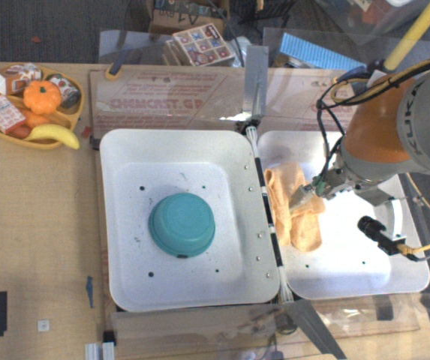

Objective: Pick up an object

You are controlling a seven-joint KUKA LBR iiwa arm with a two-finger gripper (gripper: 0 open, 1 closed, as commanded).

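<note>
Jaws [309,193] down on orange cloth [293,212] in right bin [395,276], width unclear; teal bowl [182,224] alone in left bin [124,163].

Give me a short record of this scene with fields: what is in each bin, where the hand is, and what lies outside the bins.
left bin: one teal bowl, upside down, near the middle
right bin: one orange cloth, crumpled, by the left wall
hand: low over the cloth's upper part; grip unclear
outside bins: yellow tray of toy food at the far left, with a banana and a small pumpkin
</note>
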